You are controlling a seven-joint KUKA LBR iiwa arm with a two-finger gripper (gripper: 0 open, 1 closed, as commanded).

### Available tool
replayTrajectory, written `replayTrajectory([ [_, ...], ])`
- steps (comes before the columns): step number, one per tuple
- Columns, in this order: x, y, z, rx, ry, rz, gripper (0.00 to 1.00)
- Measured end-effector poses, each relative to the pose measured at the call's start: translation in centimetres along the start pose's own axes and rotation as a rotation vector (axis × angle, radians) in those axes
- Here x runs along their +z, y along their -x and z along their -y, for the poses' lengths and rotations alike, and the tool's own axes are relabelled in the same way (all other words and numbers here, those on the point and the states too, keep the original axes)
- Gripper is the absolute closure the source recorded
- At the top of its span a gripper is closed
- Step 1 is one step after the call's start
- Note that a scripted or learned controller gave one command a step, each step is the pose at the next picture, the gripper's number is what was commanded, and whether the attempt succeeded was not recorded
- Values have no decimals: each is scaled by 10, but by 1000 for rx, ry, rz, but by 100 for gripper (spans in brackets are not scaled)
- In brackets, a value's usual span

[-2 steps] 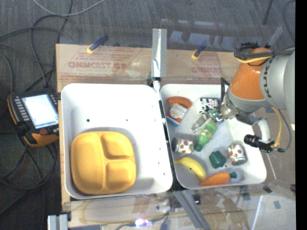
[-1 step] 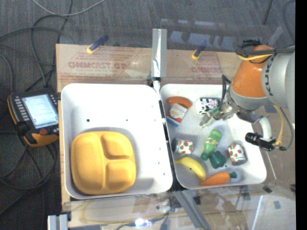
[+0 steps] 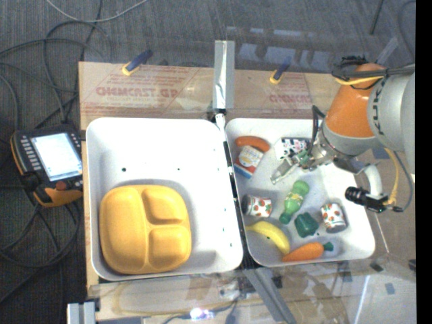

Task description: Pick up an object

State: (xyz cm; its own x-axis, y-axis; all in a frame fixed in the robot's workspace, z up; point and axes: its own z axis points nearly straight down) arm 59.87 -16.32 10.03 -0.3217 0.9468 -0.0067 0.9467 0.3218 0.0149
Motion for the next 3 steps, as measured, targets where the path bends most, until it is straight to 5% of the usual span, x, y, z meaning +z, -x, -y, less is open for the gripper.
replayTrajectory([
  [1, 9, 22, 46, -102, -3, 2, 0],
  [2, -1, 21, 44, -103, 3, 2, 100],
  [3, -1, 21, 44, -103, 3, 2, 0],
])
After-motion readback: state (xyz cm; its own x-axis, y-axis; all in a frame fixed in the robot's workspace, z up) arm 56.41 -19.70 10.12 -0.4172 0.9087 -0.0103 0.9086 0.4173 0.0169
